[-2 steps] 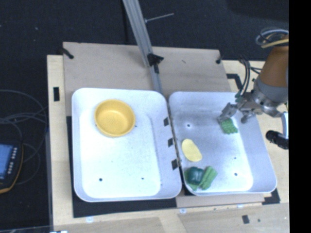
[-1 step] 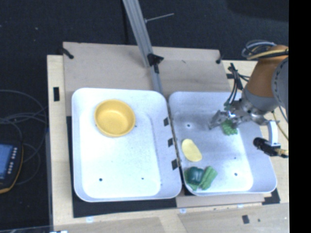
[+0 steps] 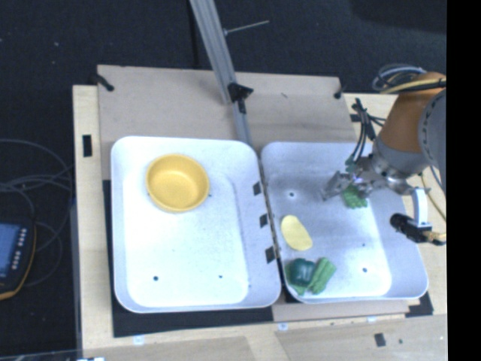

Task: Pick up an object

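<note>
My gripper (image 3: 347, 186) hangs over the upper right part of the right bin (image 3: 376, 277), reaching in from the right. A small bright green object (image 3: 355, 198) sits directly at its tip, partly hidden by the gripper's metal parts. Nearer the bin's left wall lies a pale yellow oval piece (image 3: 296, 233). At the bin's front left, a dark green rounded object (image 3: 301, 271) rests against a lighter green elongated one (image 3: 324, 274).
The left bin (image 3: 188, 277) holds a yellow bowl (image 3: 177, 182) in its back left part. A slanted metal rail (image 3: 218, 47) runs from the top down to the gap between the bins. Black cables (image 3: 413, 228) hang off the arm at the right bin's edge.
</note>
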Robot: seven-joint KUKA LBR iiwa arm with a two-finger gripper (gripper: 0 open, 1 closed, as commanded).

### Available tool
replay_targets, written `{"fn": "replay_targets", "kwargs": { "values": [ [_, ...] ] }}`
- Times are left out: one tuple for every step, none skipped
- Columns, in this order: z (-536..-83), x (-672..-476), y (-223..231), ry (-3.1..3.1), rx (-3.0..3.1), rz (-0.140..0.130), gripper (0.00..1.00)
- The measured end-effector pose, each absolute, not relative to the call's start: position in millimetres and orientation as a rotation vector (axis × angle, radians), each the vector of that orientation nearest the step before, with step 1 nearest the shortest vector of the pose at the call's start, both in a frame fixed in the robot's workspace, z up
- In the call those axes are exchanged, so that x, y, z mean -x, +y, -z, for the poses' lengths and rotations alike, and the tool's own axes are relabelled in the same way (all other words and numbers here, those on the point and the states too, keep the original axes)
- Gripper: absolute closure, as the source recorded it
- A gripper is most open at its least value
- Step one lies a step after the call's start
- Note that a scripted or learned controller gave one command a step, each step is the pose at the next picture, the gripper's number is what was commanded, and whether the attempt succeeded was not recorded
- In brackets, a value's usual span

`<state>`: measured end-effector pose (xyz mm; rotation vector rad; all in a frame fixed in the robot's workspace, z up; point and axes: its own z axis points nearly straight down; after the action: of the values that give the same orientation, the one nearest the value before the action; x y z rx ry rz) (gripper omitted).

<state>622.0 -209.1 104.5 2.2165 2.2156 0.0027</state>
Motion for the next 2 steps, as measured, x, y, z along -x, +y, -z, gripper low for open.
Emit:
{"fn": "replay_targets", "kwargs": {
  "values": [
    [-116, -622.6, -210, 2.215, -2.215, -0.005, 1.0],
    [-179, -622.5, -214, 2.217, -2.218, -0.005, 1.0]
  ]
}}
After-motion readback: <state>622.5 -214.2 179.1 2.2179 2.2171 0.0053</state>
